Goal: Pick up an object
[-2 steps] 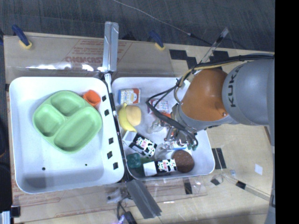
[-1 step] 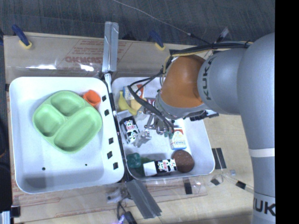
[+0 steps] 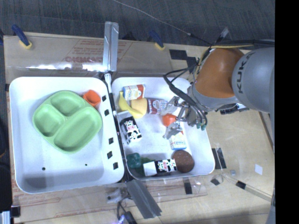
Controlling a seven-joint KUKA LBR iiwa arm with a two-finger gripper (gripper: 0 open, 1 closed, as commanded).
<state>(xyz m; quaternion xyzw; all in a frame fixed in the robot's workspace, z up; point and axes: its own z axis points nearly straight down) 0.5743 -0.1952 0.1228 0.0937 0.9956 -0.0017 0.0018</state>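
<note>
My gripper point(image 3: 174, 120) hangs low over the right part of the right bin point(image 3: 205, 148), its fingers spread open. A small red-orange object point(image 3: 167, 120) lies just between and below them, not lifted. A white carton with a blue label point(image 3: 178, 142) lies right under the lower finger point(image 3: 168, 133). Close to the upper finger, at the left, is a clear wrapper with a red end point(image 3: 155, 106).
The right bin also holds a red-labelled can point(image 3: 134, 92), a yellow piece point(image 3: 133, 107), a cow-print carton point(image 3: 131, 129), a green item point(image 3: 134, 161), a cow-print bottle point(image 3: 161, 166) and a brown ball point(image 3: 184, 161). The left bin point(image 3: 28, 171) holds a green divided plate point(image 3: 67, 120) and an orange cup point(image 3: 92, 97).
</note>
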